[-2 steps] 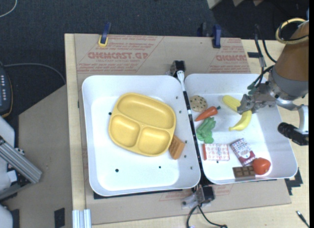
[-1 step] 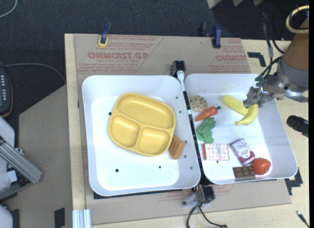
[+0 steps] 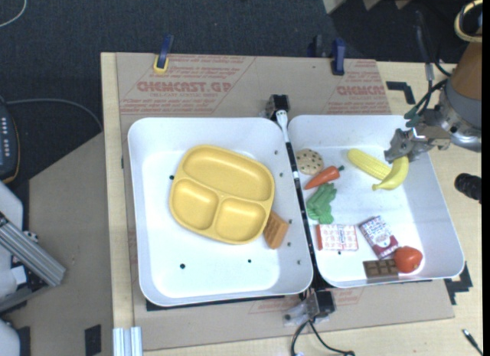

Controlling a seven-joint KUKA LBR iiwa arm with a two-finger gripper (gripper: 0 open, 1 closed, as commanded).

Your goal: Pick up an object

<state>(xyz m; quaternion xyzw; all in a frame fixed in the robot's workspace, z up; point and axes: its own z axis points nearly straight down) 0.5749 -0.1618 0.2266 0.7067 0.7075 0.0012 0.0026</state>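
My gripper [image 3: 403, 148] hangs over the upper right part of the right bin [image 3: 436, 194], reaching in from the right. Its tip is directly over the upper end of a yellow banana [image 3: 391, 176], touching or nearly touching it. An ear of corn [image 3: 367, 164] lies just to the banana's left. Further left in this bin are a cookie [image 3: 308, 161], an orange carrot [image 3: 322, 177] and a green vegetable [image 3: 321, 204].
Along the right bin's front lie a red-and-white packet [image 3: 338, 237], a red snack packet [image 3: 377, 234], a chocolate bar [image 3: 380, 269] and a tomato [image 3: 409, 259]. The left bin [image 3: 153, 232] holds a yellow divided plate [image 3: 221, 194] and a brown wafer [image 3: 276, 230].
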